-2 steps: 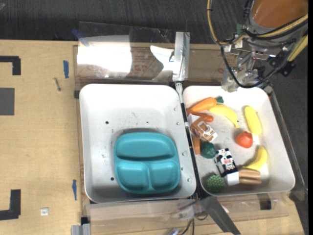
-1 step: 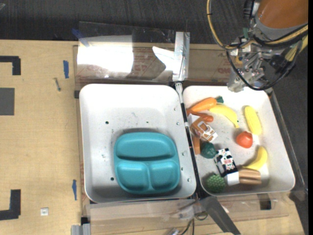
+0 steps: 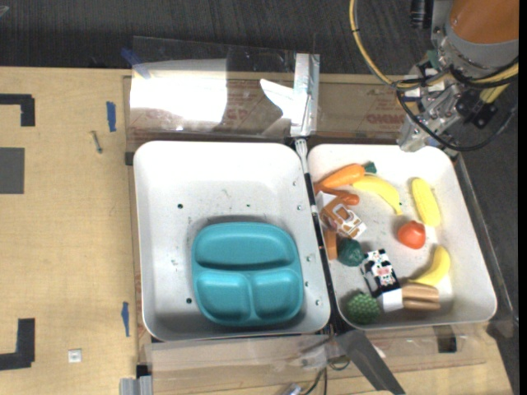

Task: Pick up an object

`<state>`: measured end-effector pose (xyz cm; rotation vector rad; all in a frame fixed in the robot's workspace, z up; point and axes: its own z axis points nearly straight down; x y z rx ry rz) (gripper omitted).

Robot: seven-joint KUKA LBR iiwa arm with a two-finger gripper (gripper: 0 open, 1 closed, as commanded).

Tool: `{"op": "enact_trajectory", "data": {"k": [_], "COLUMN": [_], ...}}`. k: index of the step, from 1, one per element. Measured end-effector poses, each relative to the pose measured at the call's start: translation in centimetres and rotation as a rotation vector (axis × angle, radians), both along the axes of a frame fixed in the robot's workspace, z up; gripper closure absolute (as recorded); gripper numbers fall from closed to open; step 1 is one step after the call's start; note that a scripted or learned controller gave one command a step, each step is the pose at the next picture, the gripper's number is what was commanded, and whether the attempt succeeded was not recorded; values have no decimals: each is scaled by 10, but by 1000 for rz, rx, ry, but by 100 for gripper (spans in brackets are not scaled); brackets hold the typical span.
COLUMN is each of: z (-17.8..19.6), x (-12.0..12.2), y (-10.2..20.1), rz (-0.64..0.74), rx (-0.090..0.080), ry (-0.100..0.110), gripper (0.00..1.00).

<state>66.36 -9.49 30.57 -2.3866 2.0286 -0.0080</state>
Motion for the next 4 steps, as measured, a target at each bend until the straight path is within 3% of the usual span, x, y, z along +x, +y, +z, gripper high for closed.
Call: {"op": "enact_trajectory", "data": {"k": [1,3,4], "z": [-14,-39,-20], "x": [-75,-14,4], "y": [-29,-38,-40], "rz": [95,528,720], "rx": [-3,-3,-6], "ry": [6,2,-1], "gripper": [100,100,100]}}
